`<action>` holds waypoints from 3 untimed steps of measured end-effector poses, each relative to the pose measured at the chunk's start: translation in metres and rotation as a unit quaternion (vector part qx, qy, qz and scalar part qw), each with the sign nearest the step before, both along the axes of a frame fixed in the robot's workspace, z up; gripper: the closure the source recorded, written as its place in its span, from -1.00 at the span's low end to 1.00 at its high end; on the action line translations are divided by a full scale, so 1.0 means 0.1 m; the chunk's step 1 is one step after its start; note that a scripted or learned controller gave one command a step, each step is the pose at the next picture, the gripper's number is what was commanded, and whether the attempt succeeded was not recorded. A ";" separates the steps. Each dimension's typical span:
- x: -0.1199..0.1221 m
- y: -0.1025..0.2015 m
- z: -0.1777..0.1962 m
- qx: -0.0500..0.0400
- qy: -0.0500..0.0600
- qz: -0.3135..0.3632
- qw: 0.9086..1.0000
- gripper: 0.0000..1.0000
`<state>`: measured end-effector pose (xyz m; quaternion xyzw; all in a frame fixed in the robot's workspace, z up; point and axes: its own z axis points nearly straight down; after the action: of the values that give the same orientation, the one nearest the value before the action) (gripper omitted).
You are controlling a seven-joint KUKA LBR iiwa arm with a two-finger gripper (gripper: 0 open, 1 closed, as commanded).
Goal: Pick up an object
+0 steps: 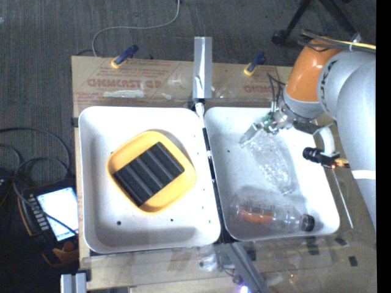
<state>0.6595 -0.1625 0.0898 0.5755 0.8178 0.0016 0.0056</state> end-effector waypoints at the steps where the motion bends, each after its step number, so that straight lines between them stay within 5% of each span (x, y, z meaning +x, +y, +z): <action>1: -0.56 -0.04 0.01 0.000 0.001 0.026 1.000 -1.00; 2: -1.33 -0.21 0.16 0.002 0.006 0.034 0.999 -1.00; 3: -0.72 -0.17 0.24 0.002 0.005 -0.016 1.000 -1.00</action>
<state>0.5877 -0.1795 0.1141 0.5885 0.8085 0.0003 -0.0002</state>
